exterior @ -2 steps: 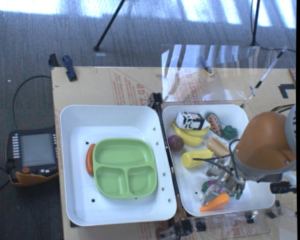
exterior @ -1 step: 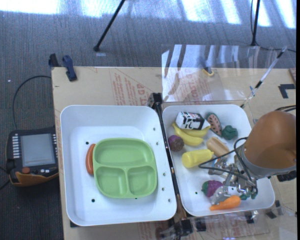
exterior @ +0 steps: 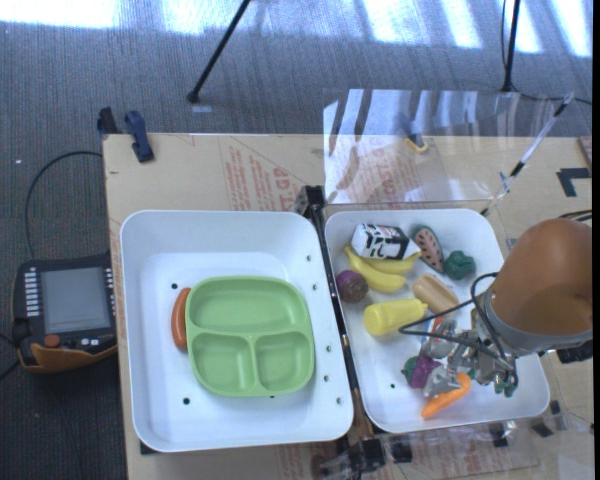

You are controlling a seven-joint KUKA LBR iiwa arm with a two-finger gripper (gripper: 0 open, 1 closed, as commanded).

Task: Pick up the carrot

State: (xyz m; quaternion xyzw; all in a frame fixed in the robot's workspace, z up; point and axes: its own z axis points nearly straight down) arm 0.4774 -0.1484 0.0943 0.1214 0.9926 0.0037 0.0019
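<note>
The carrot [exterior: 446, 400], a small orange toy, lies near the front edge of the right bin [exterior: 380, 408], pointing toward the bin's front left. My gripper [exterior: 464, 360] hangs low over the bin's right front part, just above and behind the carrot. Its metal parts overlap the carrot's right end. The view does not show the carrot lifted off the bin floor. The arm's orange band [exterior: 546, 276] covers the bin's right side.
A purple toy [exterior: 418, 370] sits right beside the carrot. Behind lie a yellow pear-like toy [exterior: 392, 316], bread roll [exterior: 435, 293], banana [exterior: 375, 271], milk carton [exterior: 380, 240], watermelon slice [exterior: 430, 246] and green vegetable [exterior: 458, 264]. The left bin [exterior: 150, 368] holds a green plate [exterior: 250, 333] and a sausage [exterior: 180, 318].
</note>
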